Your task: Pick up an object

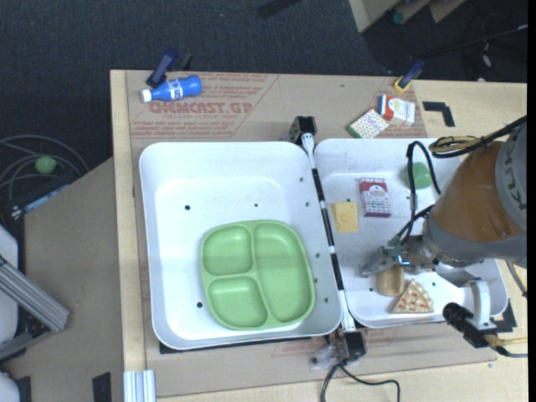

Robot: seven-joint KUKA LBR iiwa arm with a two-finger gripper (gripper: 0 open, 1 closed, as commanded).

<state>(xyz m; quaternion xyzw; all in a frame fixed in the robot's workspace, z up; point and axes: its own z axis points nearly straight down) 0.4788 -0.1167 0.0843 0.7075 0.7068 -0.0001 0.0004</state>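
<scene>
We could not tell how the arm's metal two-finger gripper (378, 263) stood, since the grey wrist hid much of it. It hung low in the right shallow white bin (356, 153), just beside a tan rounded object (388, 283) and a flat triangular pizza-slice toy (411, 299). A green three-compartment plastic plate (255, 273) lay in the left white bin (167, 224).

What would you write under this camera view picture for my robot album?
Robot pincer reaches into right bin of toy food; green divided plate waits in left bin.
</scene>
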